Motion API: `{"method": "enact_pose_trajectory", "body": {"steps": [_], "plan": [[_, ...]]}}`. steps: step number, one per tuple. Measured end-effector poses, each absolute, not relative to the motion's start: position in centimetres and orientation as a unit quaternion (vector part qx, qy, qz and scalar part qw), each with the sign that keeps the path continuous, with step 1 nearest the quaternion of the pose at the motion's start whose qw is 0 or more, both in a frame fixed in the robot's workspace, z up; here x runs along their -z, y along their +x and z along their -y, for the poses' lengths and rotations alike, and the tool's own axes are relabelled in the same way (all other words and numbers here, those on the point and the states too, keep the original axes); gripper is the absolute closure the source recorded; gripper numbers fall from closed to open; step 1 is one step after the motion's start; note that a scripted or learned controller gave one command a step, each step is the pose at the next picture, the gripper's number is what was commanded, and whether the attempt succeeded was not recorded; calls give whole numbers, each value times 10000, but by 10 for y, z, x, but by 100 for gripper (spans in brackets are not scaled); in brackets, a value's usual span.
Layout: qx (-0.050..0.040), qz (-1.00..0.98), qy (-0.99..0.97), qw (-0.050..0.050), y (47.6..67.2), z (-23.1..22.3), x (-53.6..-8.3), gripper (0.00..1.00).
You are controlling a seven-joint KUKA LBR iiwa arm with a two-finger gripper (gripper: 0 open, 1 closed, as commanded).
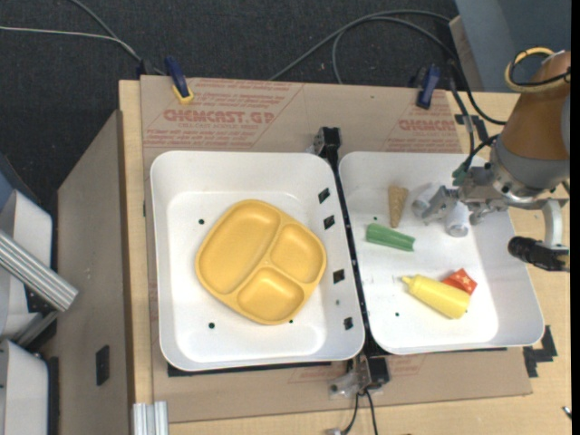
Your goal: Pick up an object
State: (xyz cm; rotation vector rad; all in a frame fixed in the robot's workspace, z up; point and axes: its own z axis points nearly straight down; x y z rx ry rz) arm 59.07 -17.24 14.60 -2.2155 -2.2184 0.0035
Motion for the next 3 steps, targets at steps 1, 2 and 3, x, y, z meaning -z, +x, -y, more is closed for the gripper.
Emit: {"method": "enact_pose_trajectory", "body": {"steps": [1,2,3], "plan": [[10,7074,-7068,-2,592,173,-161,100],[11,7077,-7065,-17,599,170,-206,100],[19,7075,-7067,-36,599,175,-269,100]]}}
